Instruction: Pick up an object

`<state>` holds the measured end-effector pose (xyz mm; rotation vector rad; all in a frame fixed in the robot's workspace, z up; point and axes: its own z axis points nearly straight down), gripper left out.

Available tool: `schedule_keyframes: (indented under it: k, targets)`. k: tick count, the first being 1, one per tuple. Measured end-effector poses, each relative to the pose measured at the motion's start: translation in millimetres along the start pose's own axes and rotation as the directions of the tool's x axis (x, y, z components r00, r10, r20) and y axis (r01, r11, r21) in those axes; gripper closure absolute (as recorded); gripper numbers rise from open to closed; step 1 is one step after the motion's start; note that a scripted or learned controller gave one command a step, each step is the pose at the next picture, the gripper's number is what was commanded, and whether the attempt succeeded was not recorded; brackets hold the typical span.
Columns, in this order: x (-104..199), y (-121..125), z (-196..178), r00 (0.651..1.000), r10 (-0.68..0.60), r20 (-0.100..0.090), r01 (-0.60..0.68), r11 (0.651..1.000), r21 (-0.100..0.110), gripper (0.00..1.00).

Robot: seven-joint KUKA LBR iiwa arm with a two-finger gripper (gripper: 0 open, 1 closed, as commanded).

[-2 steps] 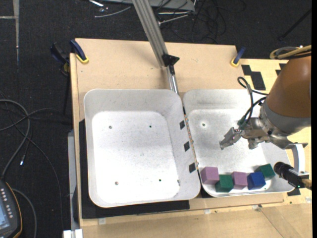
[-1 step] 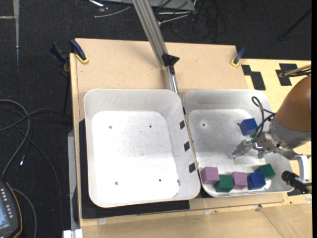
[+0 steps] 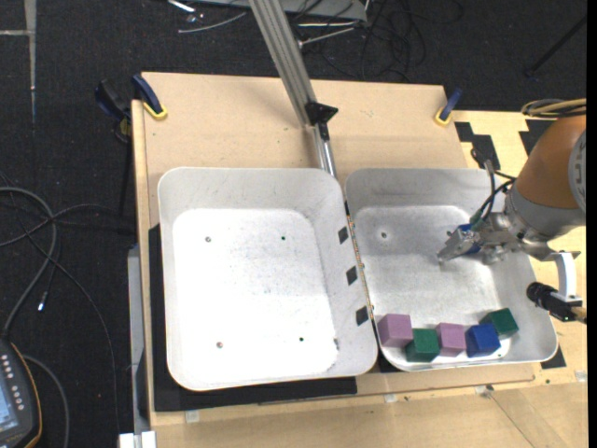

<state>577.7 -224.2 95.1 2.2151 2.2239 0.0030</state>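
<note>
From where I stand the claw [image 3: 457,246], grip unreadable, hangs above the right bin [image 3: 410,194], whose small blocks [image 3: 446,338] along the near wall look light, rigid, best pinched across flat sides.

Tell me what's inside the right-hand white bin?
Five small blocks along the right bin's near edge: two purple, two green, one blue. The hand covers part of the floor.

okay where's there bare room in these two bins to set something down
The left bin has an open floor from wall to wall. In the right bin, the far-left floor beside the divider is free. It is crowded along the near wall, where five blocks cluster, and around the gripper.
</note>
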Motion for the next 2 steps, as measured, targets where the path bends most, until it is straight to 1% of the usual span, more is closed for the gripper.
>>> schedule_keyframes:
  k: [1,2]
  targets:
    - [0.5,-11.6,0.0,1.0,0.004,-0.001,-0.004,1.0,0.004,0.0]
    - [12.1,35.2,-1.8,1.0,0.0,0.007,0.0,1.0,-0.003,0.0]
